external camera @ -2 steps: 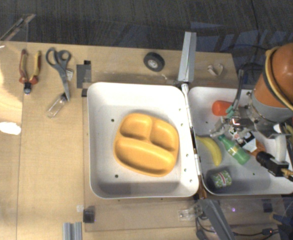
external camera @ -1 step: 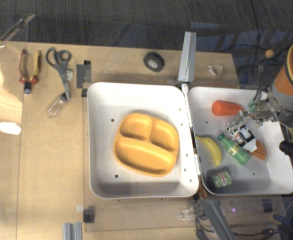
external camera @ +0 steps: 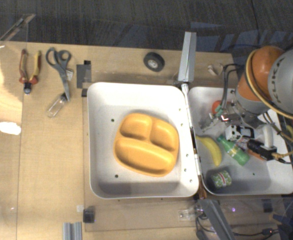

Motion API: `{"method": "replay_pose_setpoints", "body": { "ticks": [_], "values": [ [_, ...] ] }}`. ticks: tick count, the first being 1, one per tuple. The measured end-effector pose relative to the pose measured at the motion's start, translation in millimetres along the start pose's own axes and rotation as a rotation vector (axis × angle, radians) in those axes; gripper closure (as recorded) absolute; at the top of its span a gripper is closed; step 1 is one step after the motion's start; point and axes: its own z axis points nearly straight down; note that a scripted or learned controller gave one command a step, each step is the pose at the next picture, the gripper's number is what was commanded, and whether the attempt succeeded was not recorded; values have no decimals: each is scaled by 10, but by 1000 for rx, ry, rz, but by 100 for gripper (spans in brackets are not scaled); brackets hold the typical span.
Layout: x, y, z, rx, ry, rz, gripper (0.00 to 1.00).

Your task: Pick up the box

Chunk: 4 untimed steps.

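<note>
The grey arm [external camera: 281, 79] reached in from the right, its orange band above the wrist, and hung low over the right bin [external camera: 281, 184]. The gripper [external camera: 230, 124] sat among the clutter near that bin's upper left part. Whether its grip was released or clenched could not be made out from this angle, and nothing could be seen held in it.

Just under the gripper lay a small white piece [external camera: 235, 132] with dark marks. Whether this was the box could not be told (it was too small and partly covered by the wrist's cables).

A green bottle [external camera: 234, 151] lay tilted beside that piece, with a banana [external camera: 211, 149] just to its left. A dark round can [external camera: 220, 178] sat near the bin's front wall, and a red thing [external camera: 216, 106] showed beside the gripper.

The left bin [external camera: 101, 134] held one large, lumpy yellow-orange object [external camera: 146, 143] at its middle. On the tabletop [external camera: 36, 174], left of the bins, lay scissors [external camera: 61, 66] and red-handled pliers [external camera: 28, 69]. A roll of black tape [external camera: 154, 61] lay behind the left bin.
</note>
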Motion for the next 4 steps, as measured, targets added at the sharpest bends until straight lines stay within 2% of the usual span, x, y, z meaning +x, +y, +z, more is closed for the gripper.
{"method": "replay_pose_setpoints", "body": {
  "ticks": [1,2,3,4],
  "values": [
    [-93,402,-7,81,27,-134,0],
    [-104,411,-177,68,26,-144,0],
    [-107,501,-614,38,16,-152,0],
    [-75,-41,-234,7,3,40,0]
  ]
}}
